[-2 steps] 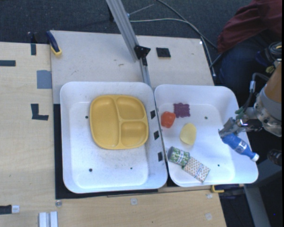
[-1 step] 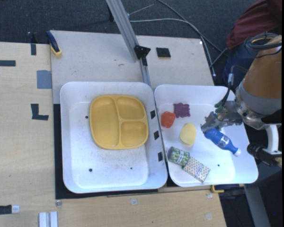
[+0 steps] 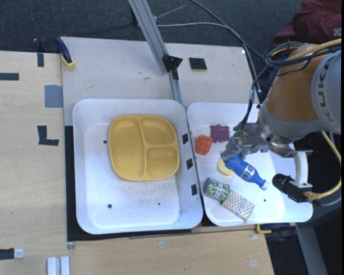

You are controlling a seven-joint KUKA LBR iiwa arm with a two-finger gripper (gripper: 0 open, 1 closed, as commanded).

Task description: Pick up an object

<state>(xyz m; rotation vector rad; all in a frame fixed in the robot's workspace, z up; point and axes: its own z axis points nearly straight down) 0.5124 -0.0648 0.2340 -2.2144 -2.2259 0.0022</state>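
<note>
Down on the bench (image 3: pixel 23 171) sit two white bins side by side. In the left bin (image 3: pixel 92 211) lies a yellow plate (image 3: pixel 144 148) with three sections. It sits near the middle of that bin, a bit toward the top.

Over in the right bin (image 3: pixel 286 208) are several small things. A blue bottle (image 3: pixel 245 171) with a white cap lies on its side in the middle of the bin. It touches a small yellow thing (image 3: pixel 223 167) on its left. An orange thing (image 3: pixel 203 144) sits by the bin's left wall, and a purple thing (image 3: pixel 220 133) is just to the right of it, higher up. A green can (image 3: pixel 217 189) lies near the bottom of the bin, with some print on it that is too small to read. A speckled packet (image 3: pixel 237 204) lies just beside the can, lower and to the right.

The arm (image 3: pixel 301 96) comes in from the right of the frame. Part of the word "KUKA" shows on its grey side. The claw (image 3: pixel 236 149) hangs low over the right bin, just above the blue bottle. I cannot tell whether the claw is spread or pressed together.
</note>
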